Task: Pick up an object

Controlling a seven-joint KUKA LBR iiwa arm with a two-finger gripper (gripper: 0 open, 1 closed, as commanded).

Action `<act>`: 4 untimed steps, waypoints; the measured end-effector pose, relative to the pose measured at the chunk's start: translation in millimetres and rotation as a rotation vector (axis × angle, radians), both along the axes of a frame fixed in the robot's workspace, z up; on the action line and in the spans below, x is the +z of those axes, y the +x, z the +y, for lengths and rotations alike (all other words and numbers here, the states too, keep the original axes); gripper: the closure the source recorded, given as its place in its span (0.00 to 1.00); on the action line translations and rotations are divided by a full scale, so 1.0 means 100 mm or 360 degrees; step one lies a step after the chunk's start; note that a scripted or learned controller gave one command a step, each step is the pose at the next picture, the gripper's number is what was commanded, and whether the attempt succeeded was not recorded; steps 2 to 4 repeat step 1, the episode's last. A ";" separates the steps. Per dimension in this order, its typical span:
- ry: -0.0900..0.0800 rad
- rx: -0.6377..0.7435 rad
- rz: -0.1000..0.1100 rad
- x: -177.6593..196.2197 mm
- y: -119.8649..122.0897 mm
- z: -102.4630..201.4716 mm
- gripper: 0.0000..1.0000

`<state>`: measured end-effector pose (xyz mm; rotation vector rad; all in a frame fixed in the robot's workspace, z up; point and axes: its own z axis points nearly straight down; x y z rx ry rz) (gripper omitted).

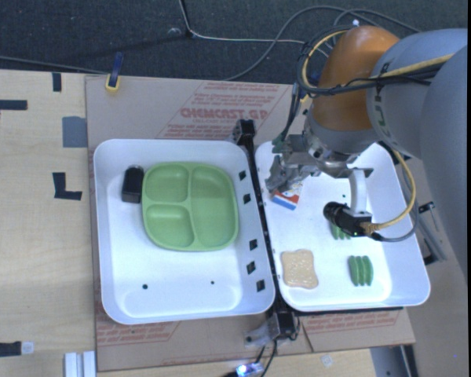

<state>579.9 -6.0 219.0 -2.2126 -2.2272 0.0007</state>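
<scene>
From up here I see two white bins side by side on the tabletop (31,234). The left bin (118,289) has a green plate (190,206) with three sections in it. A small black block (133,184) lies touching the plate's left edge.

My arm (353,85) comes in from the right and bends down over the right bin (400,289). Its hand (286,173) hangs low at the top left part of that bin, close to the wall between the two bins. Just under the hand lies a small flat thing with red, white and blue on it (285,201). It looks like it rests on the bin floor, right beside the hand. I cannot tell if the hand is spread or closed, because the metal parts blur together there.

More things lie in the right bin. A tan piece like toast (300,269) sits near the bottom left. A green pea pod (361,270) lies to the right of it. Another green thing (345,225) sits higher up, partly hidden under a dark part of my arm and a yellow cable (392,225).
</scene>
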 end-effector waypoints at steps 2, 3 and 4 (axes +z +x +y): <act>0.0001 0.0003 0.0000 0.09 -0.14 0.60 1.00; 0.0001 0.0003 0.0000 0.09 -0.14 0.60 1.00; 0.0001 0.0003 0.0000 0.09 -0.14 0.60 1.00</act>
